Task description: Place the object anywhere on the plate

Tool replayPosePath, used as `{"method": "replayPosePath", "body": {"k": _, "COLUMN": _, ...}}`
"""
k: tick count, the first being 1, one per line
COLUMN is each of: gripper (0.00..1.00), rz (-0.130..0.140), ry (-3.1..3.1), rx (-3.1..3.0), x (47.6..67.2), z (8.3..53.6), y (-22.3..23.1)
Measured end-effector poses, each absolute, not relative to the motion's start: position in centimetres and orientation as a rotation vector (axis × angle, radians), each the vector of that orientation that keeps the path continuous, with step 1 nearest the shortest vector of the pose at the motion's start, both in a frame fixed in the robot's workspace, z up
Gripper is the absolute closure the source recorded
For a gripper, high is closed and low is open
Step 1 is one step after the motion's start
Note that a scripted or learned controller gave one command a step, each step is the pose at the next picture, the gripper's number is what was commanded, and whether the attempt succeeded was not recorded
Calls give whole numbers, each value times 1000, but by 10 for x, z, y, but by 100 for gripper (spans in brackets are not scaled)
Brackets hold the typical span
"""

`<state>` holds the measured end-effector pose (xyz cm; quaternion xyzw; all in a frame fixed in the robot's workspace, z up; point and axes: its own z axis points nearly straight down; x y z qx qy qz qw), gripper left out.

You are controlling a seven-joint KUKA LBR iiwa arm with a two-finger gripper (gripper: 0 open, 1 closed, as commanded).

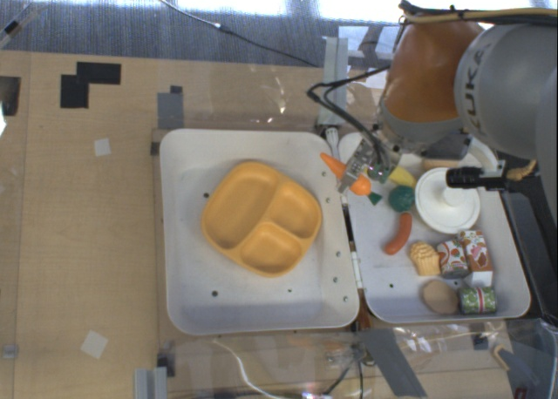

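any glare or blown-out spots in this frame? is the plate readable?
Camera view: bright blown-out patches along the top edge; glare streaks on the clear sheeting above the left bin. The yellow plate is evenly lit and sharp, with soft shadows in its compartments. The gripper area is slightly soft.

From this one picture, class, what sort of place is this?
Probably a robot test bench in a lab: a grey arm reaches over two white bins, one bearing a yellow plate, the other toy food like a sausage.

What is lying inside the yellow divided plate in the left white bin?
The yellow divided plastic plate shows bare compartments, with no item in any. The orange toy carrot is at the bin's right edge beside the gripper, outside the plate. Nothing covers the plate.
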<state>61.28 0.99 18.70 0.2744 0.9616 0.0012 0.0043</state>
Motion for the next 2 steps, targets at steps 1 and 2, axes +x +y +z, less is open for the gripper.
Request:
{"method": "replayPosePath", "body": {"k": 1, "gripper": 100, "rz": 6, "ry": 3074, "rx": 579, "x": 546, "z": 267, "y": 30}}
{"method": "replayPosePath", "body": {"k": 2, "gripper": 100, "rz": 4, "ry": 3134, "rx": 147, "x": 496, "z": 226, "y": 88}}
